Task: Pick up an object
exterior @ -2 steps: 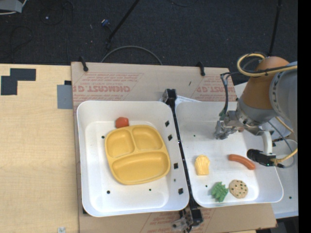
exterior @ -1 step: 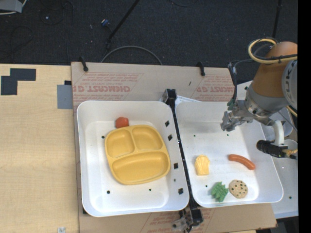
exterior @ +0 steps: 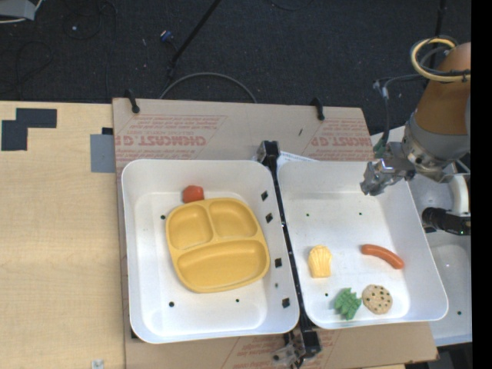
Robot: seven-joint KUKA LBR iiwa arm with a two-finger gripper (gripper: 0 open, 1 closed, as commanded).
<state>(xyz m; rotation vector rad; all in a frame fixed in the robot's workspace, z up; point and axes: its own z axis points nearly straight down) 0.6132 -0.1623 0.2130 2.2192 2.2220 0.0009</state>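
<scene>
Your candidates all lie in the right bin [exterior: 430, 283], gathered in its near half. The orange sausage [exterior: 382, 256] is the one closest to the arm: it rests on the bin floor with its long axis slanting from upper left to lower right across the view. Nearer the bin's front edge sit the round cookie [exterior: 377, 299] and, just beside it on the left, the green leafy piece [exterior: 347, 304]; the yellow corn piece [exterior: 320, 261] stands apart, closer to the divider.

The gripper [exterior: 374, 181] hangs over the far right part of that same bin, near its upper right corner. From there the sausage lies toward the near side of the bench, almost straight toward the camera and well apart from the tool. Nothing sits between its fingers. Whether they stand apart or together you cannot tell at this size, so don't assume either.

The arm comes in from the right over the bin's edge, wrist bent down toward the floor of the bin.

The left bin [exterior: 146, 206] holds a yellow divided plate [exterior: 217, 244] with a small red-orange piece [exterior: 193, 194] just behind it.
</scene>
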